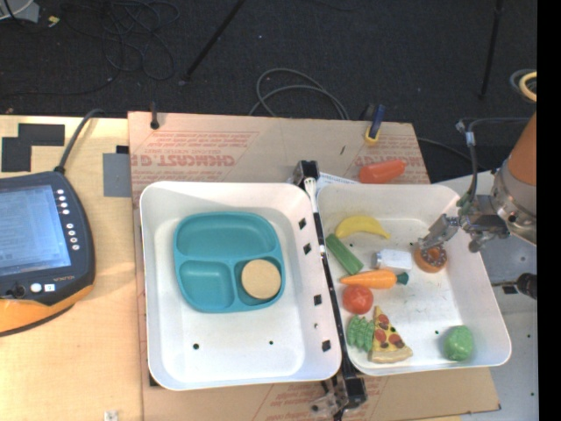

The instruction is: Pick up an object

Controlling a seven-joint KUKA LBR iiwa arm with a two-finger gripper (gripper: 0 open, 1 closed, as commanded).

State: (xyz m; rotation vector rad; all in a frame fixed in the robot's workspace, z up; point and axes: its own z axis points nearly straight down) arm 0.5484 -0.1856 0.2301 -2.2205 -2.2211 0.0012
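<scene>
Pincer (pixel 435 244) hanging over right bin (pixel 491 323), gripping small brown-orange item (pixel 430 258) between fingers. Carrot (pixel 372 279), banana (pixel 361 227) lying to left.

A robotics lab set up for grasping trials.

Two shallow white bins (pixel 230 279) sit on cardboard sheets (pixel 263 152) laid over the tabletop (pixel 53 340), stocked with toy food (a plastic banana (pixel 361 227), carrot (pixel 372 279), pizza slice (pixel 387 337)). A teach pendant (pixel 39 235) with a lit screen rests at the left, and loose cables (pixel 298 90) trail across the dark floor (pixel 131 42) behind.
</scene>
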